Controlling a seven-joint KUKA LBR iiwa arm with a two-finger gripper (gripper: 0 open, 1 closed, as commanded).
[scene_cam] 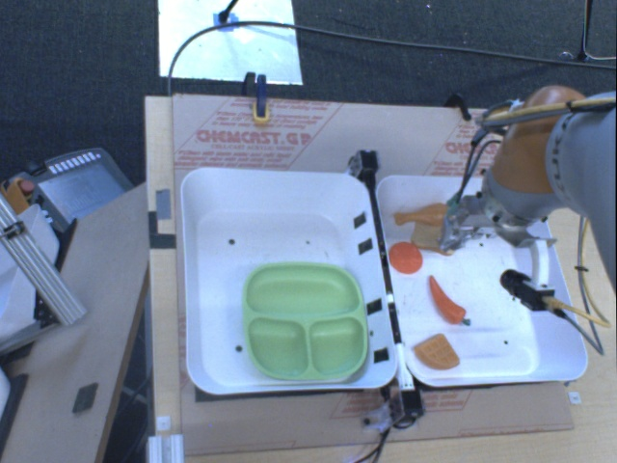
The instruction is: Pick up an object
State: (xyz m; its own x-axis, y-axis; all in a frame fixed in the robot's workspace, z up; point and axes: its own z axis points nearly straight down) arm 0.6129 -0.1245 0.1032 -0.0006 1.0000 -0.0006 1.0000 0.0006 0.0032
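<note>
The right bin (554,355) holds several small food toys. A tan drumstick-shaped piece (418,217) lies at its far left, with a flat red disc (406,258) just in front of it. Nearer the middle is a red-orange chili pepper (446,300), and an orange wedge (437,352) sits close to the front wall. My gripper (451,236) hangs low over the bin, right beside the tan piece's right end and just right of the red disc. The gripper body hides where they meet.
In the left bin (207,258) lies a green divided plate (306,319). A black divider (378,258) runs between the bins. The grey arm with its orange band (525,152) and cables crosses the right bin's far right side.
</note>
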